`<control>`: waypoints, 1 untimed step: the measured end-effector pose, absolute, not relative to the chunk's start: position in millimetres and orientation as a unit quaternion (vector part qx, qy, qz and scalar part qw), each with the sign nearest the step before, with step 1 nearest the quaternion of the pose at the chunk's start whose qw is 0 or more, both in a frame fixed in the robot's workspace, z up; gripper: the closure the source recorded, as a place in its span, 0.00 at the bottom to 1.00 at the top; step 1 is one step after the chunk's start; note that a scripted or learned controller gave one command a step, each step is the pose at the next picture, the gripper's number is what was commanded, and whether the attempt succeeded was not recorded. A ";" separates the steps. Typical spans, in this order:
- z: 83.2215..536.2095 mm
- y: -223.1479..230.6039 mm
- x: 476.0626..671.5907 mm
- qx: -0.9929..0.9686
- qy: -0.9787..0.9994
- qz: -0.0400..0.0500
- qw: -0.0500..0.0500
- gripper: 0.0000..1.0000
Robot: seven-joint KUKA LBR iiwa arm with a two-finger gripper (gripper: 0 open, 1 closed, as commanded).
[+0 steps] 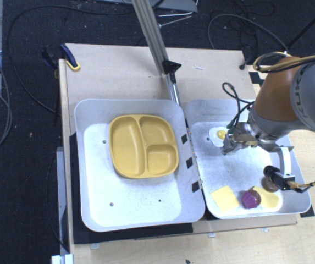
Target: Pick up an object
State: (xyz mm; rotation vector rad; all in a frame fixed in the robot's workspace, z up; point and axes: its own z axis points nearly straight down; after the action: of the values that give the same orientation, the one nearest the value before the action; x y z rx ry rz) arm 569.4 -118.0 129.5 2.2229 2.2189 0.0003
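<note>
Yellow plate (143,146): lies flat in the left bin (141,205), compartments up and well apart from the gripper. It is broad and low-rimmed, so probably a poor target for a two-finger pinch.
Egg (217,135): a white piece with a yellow yolk, on the far-left part of the right bin (234,169), close to the wall shared with the left bin. Being nearest the tool, it is the likely object of this try.
Gripper (230,146): low over the right bin, just beside the egg on its right. Whether it is open or closed cannot be told from this slant, and nothing can be seen held in it.
Arm (289,100): comes in from the right with the wrist bent down, which aims the tool at the bin floor for a pick from above.
Yellow square (225,198): flat near the front edge of the right bin, well apart from the gripper. It looks thin, so hard to get under.
Purple piece (250,199): just beside the square, rounder and taller, so seemingly an easier grasp.
Stage: a descent or line-up on the egg, with the pick not yet made.
Risk: the egg is flat and may slide toward the wall instead of lifting.
</note>
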 end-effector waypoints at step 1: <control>192.1 -113.5 572.2 0.706 0.708 0.002 0.003 1.00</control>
State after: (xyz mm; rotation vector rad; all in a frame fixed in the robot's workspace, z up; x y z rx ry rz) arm 572.2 -113.5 192.1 2.2149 2.2206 0.0053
